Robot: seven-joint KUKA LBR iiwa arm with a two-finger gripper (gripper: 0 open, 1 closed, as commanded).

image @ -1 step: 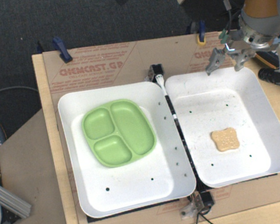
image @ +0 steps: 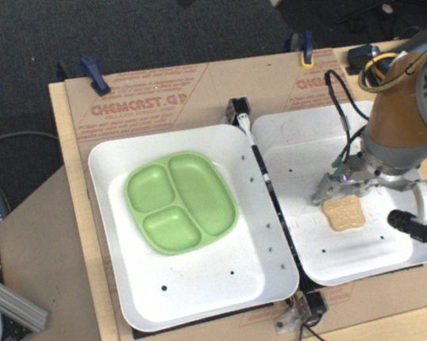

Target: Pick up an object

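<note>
A tan, bread-like slice (image: 344,214) lies flat on the floor of the right bin (image: 315,254), towards its front. My gripper (image: 341,182) hangs low over that bin, just behind the slice, with its metal fingers close to the slice's far edge. Nothing shows between the fingers. The grey arm with its orange band comes in from the right above the bin's right side.
The left bin (image: 136,290) holds a green divided plate (image: 181,201) with three compartments, set towards its back left. A black divider strip (image: 269,189) runs between the two bins. Brown board surrounds the bins, with clamps at the back edge.
</note>
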